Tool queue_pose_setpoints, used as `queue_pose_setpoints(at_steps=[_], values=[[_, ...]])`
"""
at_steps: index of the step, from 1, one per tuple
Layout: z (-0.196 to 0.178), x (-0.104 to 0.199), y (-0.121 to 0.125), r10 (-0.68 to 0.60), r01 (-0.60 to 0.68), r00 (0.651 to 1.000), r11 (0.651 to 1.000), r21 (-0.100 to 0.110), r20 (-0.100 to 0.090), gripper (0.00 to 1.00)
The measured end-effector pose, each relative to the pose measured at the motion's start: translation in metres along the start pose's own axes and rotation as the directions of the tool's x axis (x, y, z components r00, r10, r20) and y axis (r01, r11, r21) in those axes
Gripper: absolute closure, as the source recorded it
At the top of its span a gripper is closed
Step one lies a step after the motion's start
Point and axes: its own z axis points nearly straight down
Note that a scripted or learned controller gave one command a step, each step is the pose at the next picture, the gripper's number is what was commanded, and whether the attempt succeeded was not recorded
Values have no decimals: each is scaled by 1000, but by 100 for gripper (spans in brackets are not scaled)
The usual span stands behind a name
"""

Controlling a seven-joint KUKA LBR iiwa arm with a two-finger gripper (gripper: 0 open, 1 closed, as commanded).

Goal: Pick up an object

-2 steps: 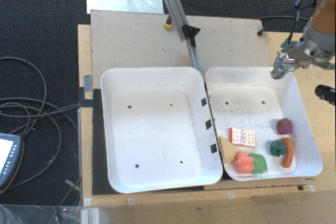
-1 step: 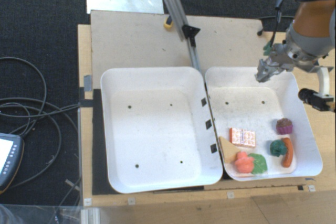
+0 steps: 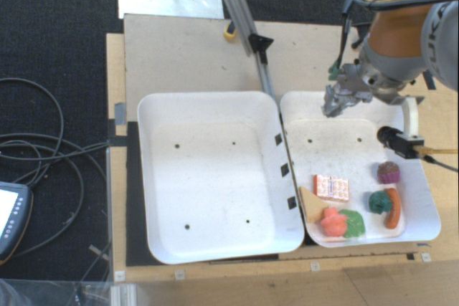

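Observation:
My gripper (image 3: 334, 107) hangs over the far edge of the right bin (image 3: 344, 134), well above the bin floor, with nothing seen between its fingers. The objects lie grouped at the near end of that bin. A red and white box (image 3: 331, 188) is nearest the bin's middle. Beside it lie a tan wedge (image 3: 311, 203), a red toy (image 3: 332, 221) and a green leafy piece (image 3: 352, 223). Further right sit a purple toy (image 3: 389, 172), a dark green toy (image 3: 379, 202) and an orange sausage shape (image 3: 391, 208).
The left bin (image 3: 215, 175) sits beside the right one, sharing a divider with black clips (image 3: 284, 170). A grey pole (image 3: 240, 11) slants across the back of the bench. A black fitting (image 3: 396, 140) sticks out from the arm over the right bin's right side.

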Motion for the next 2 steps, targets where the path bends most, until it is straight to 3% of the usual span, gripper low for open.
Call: queue_pose_setpoints(at_steps=[2], values=[[17, 91, -13, 2, -2, 1000, 1000, 1, 1, 100]])
